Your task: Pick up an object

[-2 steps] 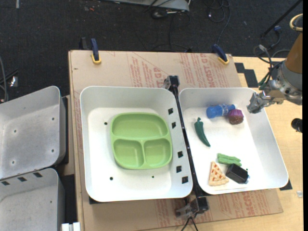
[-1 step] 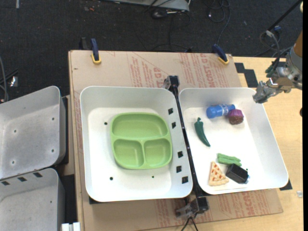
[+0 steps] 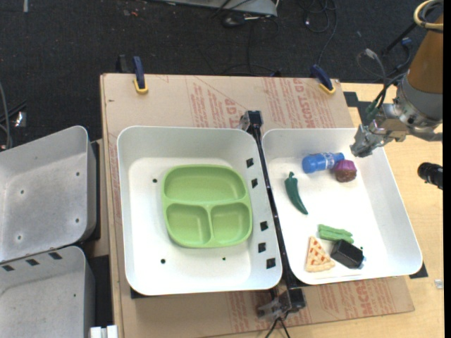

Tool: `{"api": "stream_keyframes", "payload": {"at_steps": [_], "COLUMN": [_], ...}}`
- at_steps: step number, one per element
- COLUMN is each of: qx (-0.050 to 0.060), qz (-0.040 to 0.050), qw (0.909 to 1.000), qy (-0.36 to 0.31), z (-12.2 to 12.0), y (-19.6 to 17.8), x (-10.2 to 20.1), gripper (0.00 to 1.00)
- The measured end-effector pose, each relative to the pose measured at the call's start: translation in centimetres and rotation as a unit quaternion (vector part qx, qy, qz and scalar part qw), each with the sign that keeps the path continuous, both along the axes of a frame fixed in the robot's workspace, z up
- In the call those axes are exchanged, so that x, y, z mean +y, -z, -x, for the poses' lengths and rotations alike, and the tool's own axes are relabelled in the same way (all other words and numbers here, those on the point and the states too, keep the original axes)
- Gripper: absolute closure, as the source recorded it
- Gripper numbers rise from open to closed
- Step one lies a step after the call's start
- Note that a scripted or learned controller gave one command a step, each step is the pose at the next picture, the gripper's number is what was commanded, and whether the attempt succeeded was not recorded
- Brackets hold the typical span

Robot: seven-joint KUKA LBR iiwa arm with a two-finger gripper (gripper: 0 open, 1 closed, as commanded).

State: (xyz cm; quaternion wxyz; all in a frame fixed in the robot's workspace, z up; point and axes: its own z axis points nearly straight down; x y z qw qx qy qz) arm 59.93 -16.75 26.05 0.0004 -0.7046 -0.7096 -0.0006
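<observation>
gripper (image 3: 366,141) above right bin's (image 3: 394,210) far rim, grip state unclear | just left: bottle (image 3: 321,163), purple ball (image 3: 344,170) | left bin (image 3: 134,189): green tray (image 3: 207,205)

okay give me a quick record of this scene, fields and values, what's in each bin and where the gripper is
left bin: green divided plate
right bin: blue bottle, purple ball, green pepper, green bean pod, pizza slice toy, black block
gripper: over the right bin's far right corner, beside the purple ball
held object: none visible between the fingers
</observation>
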Motion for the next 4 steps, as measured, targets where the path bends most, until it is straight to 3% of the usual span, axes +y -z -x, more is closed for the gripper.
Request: {"api": "stream_keyframes", "payload": {"at_steps": [1, 4], "qx": [0.0, 0.002], "qz": [-0.0002, -0.0002], "qw": [1.0, 1.0], "qy": [-0.001, 0.0], "z": [0.5, 2.0], "y": [-0.4, 3.3], "x": [5.7, 23.3], "gripper": [1.0, 1.0]}}
